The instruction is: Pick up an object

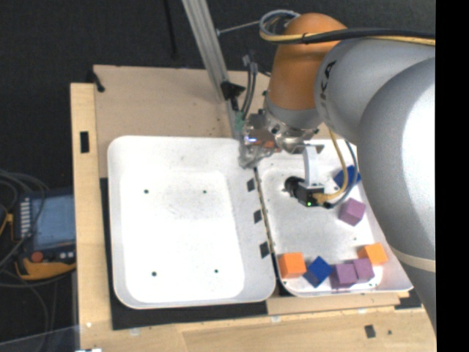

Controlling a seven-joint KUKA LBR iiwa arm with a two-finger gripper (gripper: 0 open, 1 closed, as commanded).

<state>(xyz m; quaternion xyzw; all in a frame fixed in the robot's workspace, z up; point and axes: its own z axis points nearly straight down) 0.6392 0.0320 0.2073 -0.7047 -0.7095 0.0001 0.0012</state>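
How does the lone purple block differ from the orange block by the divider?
Colour: the purple block is violet, the orange block orange. Place: the purple block lies alone mid-bin; the orange block lies at the near rim beside a blue block. Both are like-sized cubes.

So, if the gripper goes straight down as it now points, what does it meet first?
Probably the upper-left rim of the right bin, or bare floor there; the gripper hangs over it. Depth is unclear.

bright even overhead light; left bin glary white; surrounds dark; img slightly soft.
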